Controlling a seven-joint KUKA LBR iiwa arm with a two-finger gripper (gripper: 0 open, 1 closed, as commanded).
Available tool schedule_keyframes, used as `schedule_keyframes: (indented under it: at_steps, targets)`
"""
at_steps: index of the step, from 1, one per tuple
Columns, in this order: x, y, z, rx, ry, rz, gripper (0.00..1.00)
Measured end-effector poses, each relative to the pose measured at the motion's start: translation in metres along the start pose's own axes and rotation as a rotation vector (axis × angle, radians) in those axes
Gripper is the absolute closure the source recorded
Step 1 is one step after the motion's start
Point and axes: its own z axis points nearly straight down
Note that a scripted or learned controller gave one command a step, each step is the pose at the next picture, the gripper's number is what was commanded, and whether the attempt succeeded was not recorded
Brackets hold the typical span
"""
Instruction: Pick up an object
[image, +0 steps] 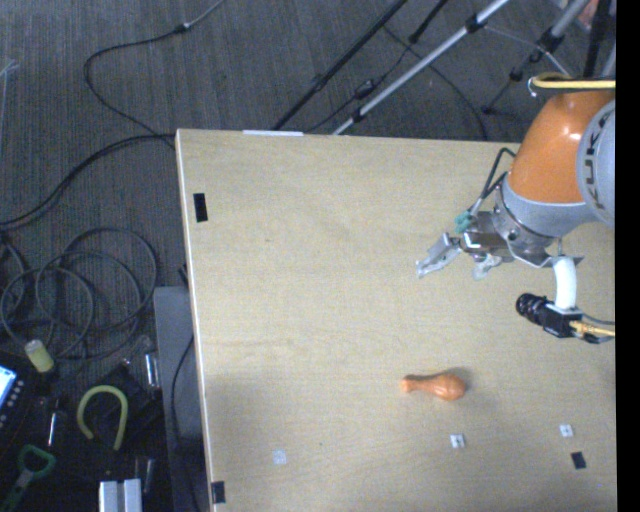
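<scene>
1. Small orange pear-shaped object (436, 386), smooth, lying flat on the pale wooden counter (300, 300); long axis runs roughly left–right, narrow neck pointing left, bulb to the right.
2. Metal two-finger gripper (436, 262) on the grey arm with orange band (555, 165); fingers parted, grasping nothing, tips angled left and downward.
3. Relation: object sits well apart from the gripper, nearly straight toward the counter's near edge.
4. Room: bare surface all around the object; small square markers (457, 440) lie nearer that edge.
</scene>
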Motion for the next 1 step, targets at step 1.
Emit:
schedule_keyframes:
  at_steps: [1]
  targets:
    - [-0.0239, 0.0567, 0.1174, 0.001, -0.004, -0.052, 0.00]
